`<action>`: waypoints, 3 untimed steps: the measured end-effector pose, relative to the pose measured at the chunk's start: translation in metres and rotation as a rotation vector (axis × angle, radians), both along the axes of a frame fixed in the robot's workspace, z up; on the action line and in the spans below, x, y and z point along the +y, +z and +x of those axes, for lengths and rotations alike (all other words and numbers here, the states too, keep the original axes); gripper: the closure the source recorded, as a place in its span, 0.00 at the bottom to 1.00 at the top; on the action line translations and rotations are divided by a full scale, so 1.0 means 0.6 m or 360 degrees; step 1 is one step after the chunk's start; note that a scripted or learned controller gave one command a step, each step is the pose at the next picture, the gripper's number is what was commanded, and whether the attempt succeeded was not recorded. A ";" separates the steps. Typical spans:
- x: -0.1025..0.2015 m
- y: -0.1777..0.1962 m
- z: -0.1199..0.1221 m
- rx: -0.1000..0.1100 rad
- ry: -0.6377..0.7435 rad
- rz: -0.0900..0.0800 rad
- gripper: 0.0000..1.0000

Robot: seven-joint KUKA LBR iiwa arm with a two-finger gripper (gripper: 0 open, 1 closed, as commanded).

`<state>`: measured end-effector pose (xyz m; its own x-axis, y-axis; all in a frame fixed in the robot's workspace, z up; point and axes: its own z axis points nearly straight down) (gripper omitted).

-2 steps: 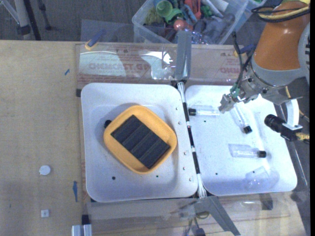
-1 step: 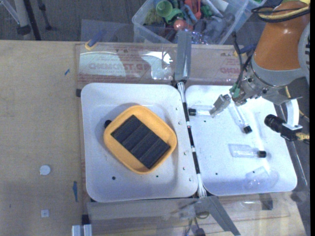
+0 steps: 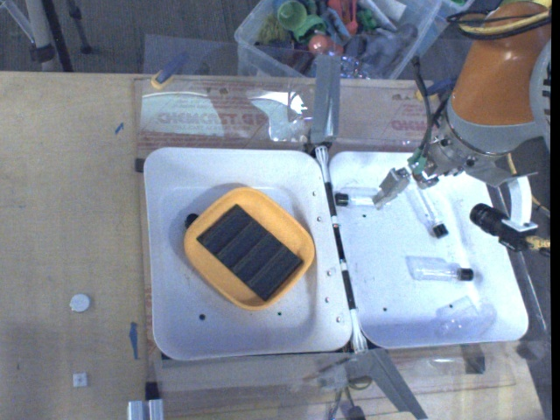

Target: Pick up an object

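Nearest to me, on the left part of the wooden surface [image 3: 61, 191], I see a small white disc [image 3: 80, 303]. Just behind the front edge stand the two white bins, touching each other along the middle. In the left bin [image 3: 166, 322] lies a yellow, rounded-square object [image 3: 248, 246] with a dark ribbed panel on top, turned at an angle; a small black part shows at its far-left corner.

In the right bin [image 3: 385, 322] I see clear tubes with black caps, all apart from each other: a faint one [image 3: 458, 307] nearest, one [image 3: 440, 271] lying flat in the middle, one [image 3: 430, 211] further back, and one [image 3: 354, 199] near the left wall.

The jaws [image 3: 401, 182] hang over the far part of the right bin, spread apart, with nothing between them that I can see. The arm's orange band [image 3: 494, 81] is above. Behind the bins stands a clear box of coloured toys [image 3: 341, 16].
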<state>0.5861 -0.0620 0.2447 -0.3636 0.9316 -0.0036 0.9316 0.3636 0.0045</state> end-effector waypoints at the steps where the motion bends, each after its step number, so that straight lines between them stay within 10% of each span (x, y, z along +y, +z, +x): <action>1: 0.000 0.000 0.000 0.0000 0.0000 0.0000 0.00; 3: 0.000 0.000 0.000 0.0000 0.0000 0.0000 0.00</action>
